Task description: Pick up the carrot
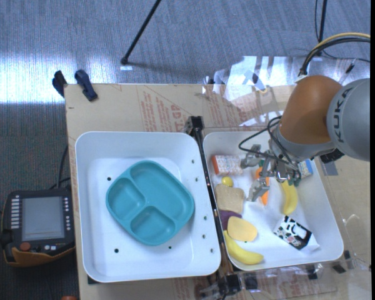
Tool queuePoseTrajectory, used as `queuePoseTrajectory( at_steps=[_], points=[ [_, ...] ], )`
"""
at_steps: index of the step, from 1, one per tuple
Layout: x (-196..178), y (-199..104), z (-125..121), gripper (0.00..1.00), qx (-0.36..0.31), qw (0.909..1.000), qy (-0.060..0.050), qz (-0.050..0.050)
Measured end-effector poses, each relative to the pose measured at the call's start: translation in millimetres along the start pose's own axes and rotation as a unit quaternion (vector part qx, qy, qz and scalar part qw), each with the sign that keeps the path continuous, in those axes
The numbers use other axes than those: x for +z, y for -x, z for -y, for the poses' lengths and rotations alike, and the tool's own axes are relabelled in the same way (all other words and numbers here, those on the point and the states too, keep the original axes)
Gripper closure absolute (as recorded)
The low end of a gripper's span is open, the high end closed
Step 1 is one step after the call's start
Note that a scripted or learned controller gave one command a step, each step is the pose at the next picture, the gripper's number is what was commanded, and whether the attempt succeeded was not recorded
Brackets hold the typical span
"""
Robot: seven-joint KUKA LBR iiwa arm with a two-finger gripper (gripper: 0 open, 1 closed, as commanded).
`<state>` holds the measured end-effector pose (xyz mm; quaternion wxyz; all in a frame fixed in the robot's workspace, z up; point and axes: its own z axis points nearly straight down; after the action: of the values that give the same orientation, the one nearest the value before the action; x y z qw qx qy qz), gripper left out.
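Arm (pixel 328 120) reaches in from right, over right bin (pixel 328 214). Gripper (pixel 260 189) sits low in bin's middle, just right of toast (pixel 230 199); jaws look spread, w/ carrot (pixel 264 198) showing orange betw. fingertips, can't tell if gripped. Banana (pixel 290 199) just right of gripper, 2nd banana (pixel 242 252) at front edge. Left bin (pixel 87 167) holds teal tray (pixel 150 202).

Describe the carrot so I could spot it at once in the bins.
Look in the right bin, under the gripper near the bin's middle. The carrot is the small orange piece just below the fingers, largely hidden by them, between the toast slice and the upright banana. It is the only bright orange item among yellow and tan neighbours.
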<state>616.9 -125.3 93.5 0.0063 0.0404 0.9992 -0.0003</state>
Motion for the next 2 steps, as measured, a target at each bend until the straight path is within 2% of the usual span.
queuePoseTrajectory(
  at_steps=[1, 2],
  points=[
    [-14, 4, -3, 1.0, -0.003, 1.0, 0.0, 0.006],
    [-54, -17, -2, 1.0, 0.15, 0.9886, 0.0, -0.004]
  ],
)
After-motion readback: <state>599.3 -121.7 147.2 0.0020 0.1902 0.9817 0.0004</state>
